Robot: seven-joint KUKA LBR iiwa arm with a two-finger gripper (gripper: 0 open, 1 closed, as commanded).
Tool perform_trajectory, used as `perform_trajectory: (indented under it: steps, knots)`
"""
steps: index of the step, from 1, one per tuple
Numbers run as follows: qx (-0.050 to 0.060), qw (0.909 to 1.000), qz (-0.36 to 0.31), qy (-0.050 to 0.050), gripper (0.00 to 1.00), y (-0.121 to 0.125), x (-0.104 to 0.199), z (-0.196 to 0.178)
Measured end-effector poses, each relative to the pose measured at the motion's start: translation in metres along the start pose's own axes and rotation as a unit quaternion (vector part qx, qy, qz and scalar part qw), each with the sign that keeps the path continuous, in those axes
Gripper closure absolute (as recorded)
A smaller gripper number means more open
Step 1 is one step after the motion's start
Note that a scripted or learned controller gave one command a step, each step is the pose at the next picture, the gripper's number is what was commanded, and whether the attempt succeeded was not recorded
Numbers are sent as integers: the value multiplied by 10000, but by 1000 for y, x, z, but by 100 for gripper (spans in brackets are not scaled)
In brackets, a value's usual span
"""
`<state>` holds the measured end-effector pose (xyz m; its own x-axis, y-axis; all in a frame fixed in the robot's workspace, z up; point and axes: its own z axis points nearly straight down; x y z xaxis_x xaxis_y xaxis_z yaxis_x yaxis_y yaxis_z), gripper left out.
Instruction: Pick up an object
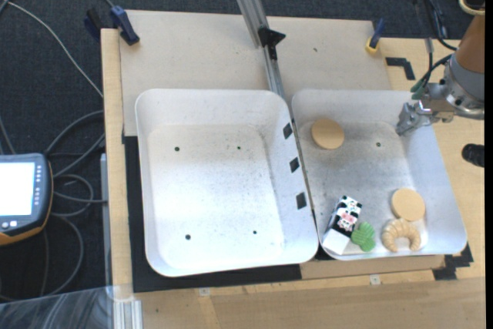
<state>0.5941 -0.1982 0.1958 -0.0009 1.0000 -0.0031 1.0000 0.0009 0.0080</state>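
Observation:
The right bin (370,181) holds several small things. A round tan cookie (328,134) lies near its back left. A second tan disc (407,204) rests near the front right, with a pale croissant (404,235) just in front of it. A black-and-white cow-print carton (344,221) leans in the front left corner beside a green leafy toy (362,236). My gripper (410,119) hangs over the bin's back right edge, well apart from all of them, with nothing seen in it.
The left bin (208,181) stands beside the right one. A slanted metal rail (254,4) runs down between the bins. Blue and yellow clamps hold the board's back corners. A tablet lies off the bench at the left.

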Motion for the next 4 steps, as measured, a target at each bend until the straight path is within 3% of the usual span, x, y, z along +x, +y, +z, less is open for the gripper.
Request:
perform_trajectory:
  steps: [1, 2, 4]
  knots:
    - [-8, 10000, -2, 0, 100, -3, 0, -64]
    - [15, 10000, -4, 7, 100, -2, 0, -75]
    - [54, 10000, -34, 35, 100, 12, 117, -58]
